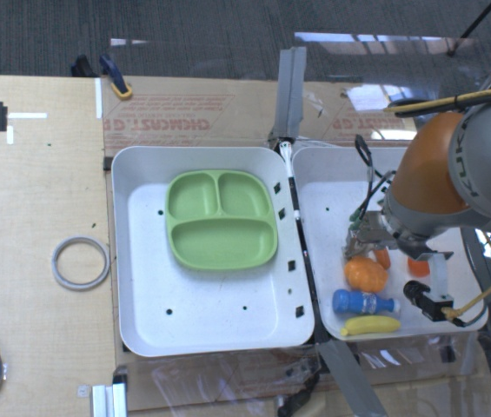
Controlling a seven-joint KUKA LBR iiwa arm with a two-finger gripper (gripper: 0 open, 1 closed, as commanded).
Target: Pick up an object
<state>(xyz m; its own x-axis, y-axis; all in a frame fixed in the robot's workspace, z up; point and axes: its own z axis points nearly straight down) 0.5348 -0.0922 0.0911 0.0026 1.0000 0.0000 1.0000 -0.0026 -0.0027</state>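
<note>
The grey arm's two-finger gripper [362, 243] hangs low in the right white bin [323, 200], just above a round orange fruit [366, 274]; its grip state cannot be told. Nearby lie a blue plastic bottle [362, 302] and a yellow banana [371, 325]. A green divided plate [222, 220] sits in the left white bin [141, 268].

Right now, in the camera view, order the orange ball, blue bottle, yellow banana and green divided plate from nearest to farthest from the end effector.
1. Orange ball, right bin, just below the end effector.
2. Blue plastic bottle, below the ball.
3. Yellow banana, at the bin's near edge.
4. Green divided plate, left bin.
</note>
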